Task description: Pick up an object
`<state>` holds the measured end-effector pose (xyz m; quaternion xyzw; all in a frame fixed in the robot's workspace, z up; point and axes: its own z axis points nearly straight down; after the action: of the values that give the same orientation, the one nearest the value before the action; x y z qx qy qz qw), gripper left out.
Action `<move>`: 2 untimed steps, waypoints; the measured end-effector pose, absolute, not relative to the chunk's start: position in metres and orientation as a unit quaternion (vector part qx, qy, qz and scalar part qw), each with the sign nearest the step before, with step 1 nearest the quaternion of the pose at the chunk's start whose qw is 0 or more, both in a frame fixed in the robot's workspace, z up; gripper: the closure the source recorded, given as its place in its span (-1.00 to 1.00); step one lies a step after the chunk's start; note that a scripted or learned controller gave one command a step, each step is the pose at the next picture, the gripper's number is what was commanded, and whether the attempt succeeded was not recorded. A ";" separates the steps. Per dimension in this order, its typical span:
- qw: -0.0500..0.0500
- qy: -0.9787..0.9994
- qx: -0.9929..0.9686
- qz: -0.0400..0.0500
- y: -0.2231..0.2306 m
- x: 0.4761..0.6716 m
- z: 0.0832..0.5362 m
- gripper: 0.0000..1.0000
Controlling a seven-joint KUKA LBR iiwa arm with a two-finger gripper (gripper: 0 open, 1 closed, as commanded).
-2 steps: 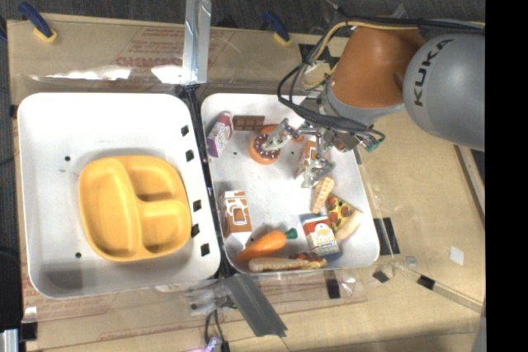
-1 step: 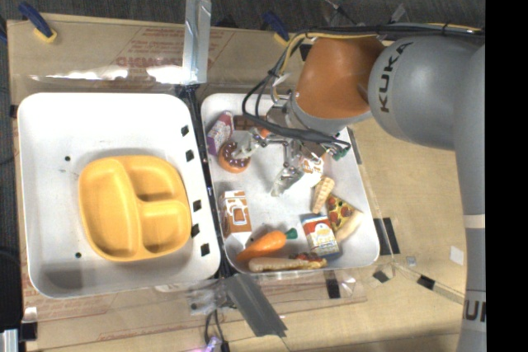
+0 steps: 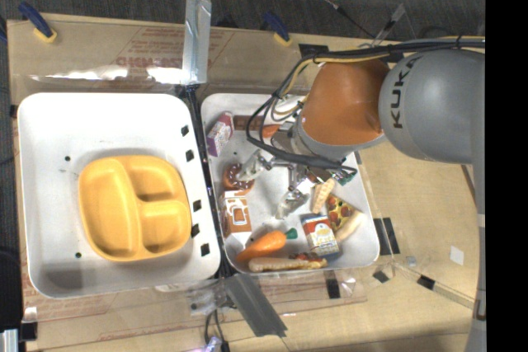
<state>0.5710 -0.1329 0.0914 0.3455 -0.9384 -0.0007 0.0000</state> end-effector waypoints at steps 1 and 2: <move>-0.004 -0.952 0.305 0.005 -0.108 0.525 0.095 -1.00; -0.006 -0.951 0.310 0.004 -0.104 0.527 0.105 1.00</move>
<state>0.5266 -0.1039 0.1051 0.3102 -0.9507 0.0038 -0.0061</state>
